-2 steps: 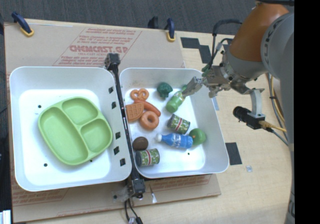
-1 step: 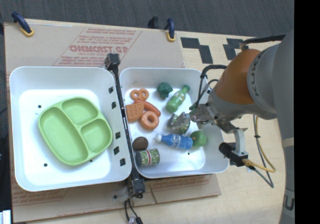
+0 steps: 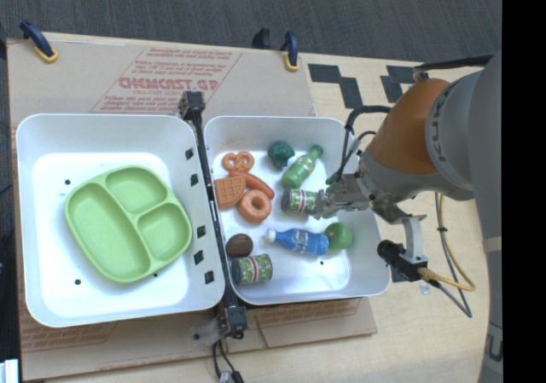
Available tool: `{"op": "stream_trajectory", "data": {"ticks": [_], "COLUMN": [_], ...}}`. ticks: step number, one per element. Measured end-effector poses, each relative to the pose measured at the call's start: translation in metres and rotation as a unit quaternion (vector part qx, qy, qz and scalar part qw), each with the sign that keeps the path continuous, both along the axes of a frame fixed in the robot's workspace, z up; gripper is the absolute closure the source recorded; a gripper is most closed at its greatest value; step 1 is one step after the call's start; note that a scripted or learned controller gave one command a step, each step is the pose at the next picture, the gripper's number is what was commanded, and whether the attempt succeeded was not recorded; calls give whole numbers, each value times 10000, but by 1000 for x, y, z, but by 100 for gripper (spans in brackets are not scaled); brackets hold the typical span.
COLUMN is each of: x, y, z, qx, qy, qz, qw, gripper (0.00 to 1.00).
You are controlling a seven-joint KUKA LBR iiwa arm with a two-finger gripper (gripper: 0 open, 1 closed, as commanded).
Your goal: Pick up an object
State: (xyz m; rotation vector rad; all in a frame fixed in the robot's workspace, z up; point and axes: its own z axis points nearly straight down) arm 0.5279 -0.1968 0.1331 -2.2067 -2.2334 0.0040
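Here we are above the table (image 3: pixel 281 83), two white bins side by side. The left bin (image 3: pixel 34 287) carries a pale green divided plate (image 3: pixel 128 222), sitting a touch toward nine o'clock of that bin's middle. All the action is in the right bin (image 3: pixel 363 283). The grey arm with its orange band (image 3: pixel 409 138) comes in from three o'clock, and the claw (image 3: pixel 327 200) is down low inside the bin, right at a small green-labelled can (image 3: pixel 299 200) lying on its side. The can looks to be at the claw's tip, but whether the claw is clenched on it or released, I cannot tell from here.

Around it: a green bottle (image 3: pixel 299 170) tilted at twelve o'clock of the can, a dark green lump (image 3: pixel 280 153) just beyond. At nine o'clock, an orange doughnut (image 3: pixel 254 206), touching a waffle (image 3: pixel 228 191), with a pretzel (image 3: pixel 238 162) above. At six o'clock lies a blue-labelled bottle (image 3: pixel 300 240), its end against a green ball (image 3: pixel 339 235). Down at seven o'clock, a brown round piece (image 3: pixel 240 245) beside another green can (image 3: pixel 252 269).
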Motion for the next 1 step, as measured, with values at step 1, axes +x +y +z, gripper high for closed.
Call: {"op": "stream_trajectory", "data": {"ticks": [1], "x": [0], "y": [0], "z": [0], "qx": [-3], "qy": [1], "qz": [5], "qw": [10000], "gripper": [0]}}
